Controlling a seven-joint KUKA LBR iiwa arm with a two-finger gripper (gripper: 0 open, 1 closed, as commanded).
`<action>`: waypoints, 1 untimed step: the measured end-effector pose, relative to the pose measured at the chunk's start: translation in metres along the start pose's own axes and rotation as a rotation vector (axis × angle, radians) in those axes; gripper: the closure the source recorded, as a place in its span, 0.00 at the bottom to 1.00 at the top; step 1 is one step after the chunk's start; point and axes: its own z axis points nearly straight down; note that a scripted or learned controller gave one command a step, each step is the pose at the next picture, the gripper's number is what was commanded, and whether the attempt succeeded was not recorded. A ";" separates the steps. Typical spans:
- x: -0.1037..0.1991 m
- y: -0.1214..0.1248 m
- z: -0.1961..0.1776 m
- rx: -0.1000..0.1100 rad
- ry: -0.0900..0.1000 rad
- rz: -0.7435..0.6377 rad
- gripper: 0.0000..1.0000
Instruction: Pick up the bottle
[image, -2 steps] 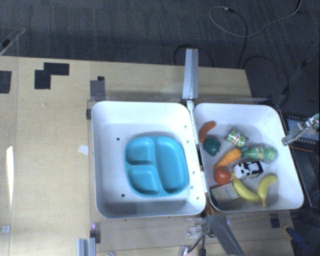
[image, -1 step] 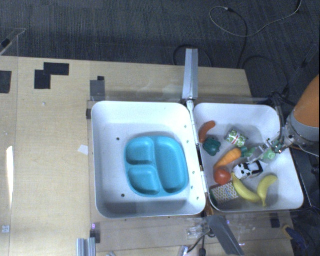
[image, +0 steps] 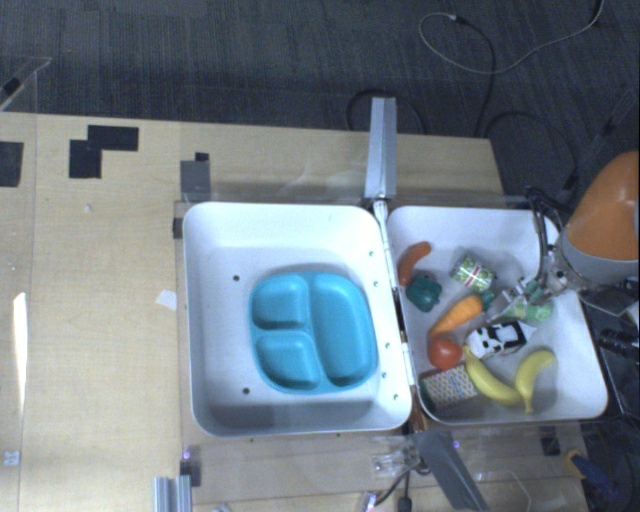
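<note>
- The claw (image: 528, 298) sits low in the right-hand white bin (image: 590, 400), at the end of the grey arm with its orange band (image: 608, 215); from where I stand I cannot tell whether it is released or clenched, and I see nothing plainly gripped in it.
- Right at the claw lies a small greenish see-through object (image: 535, 308), which I take to be the bottle, though it is too small and blurred to be sure; it looks to be touching the claw tip or just under it.
- My reading is that the reach-and-grasp step is in hand: the claw is down at the bottle but no lift has begun. The next move calls for a firm close around the bottle's body, then a straight rise clear of its neighbours.
- Just beside the bottle, toward the bin's centre, are an orange plastic carrot (image: 458, 313) and a green-and-white can (image: 471, 272).
- Below the bottle rests a black-and-white toy cow (image: 497, 339), with two yellow bananas (image: 533, 374) nearer the front wall.
- Farther off sit a red tomato (image: 445, 351) and a dark teal lump (image: 424, 292).
- Well apart from the bottle, the left bin holds a blue divided plastic tray (image: 312, 332), on the pale wooden table (image: 90, 300).
</note>
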 end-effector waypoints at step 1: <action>0.000 0.003 -0.012 -0.006 -0.001 -0.002 1.00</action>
